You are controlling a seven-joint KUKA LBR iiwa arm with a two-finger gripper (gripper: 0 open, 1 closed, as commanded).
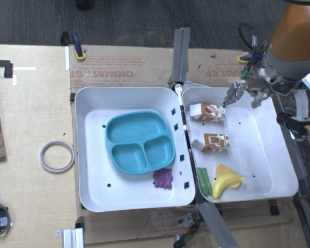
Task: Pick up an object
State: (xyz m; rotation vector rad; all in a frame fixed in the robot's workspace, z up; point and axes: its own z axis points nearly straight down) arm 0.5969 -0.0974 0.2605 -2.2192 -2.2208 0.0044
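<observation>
You have two white bins side by side on the tabletop (31, 102). The left bin (88, 180) holds one blue divided tray (139, 142) and one purple lump (164, 178) just beside its near edge. The right bin (268, 174) holds two cartons, one banana (225, 182) and one green piece (203, 182). One grey ring (57, 156) lies on the tabletop, well left of the bins.

The purple lump's form is hard to make out. The arm (294, 35) is cut off at the top right corner.

The gripper (244, 96) hangs over the right bin's far end, its fingers (231, 97) spread apart with nothing between them. The far carton (207, 112) sits just left of them, its long axis running across the bin. The near carton (212, 142) lies parallel to it.
</observation>
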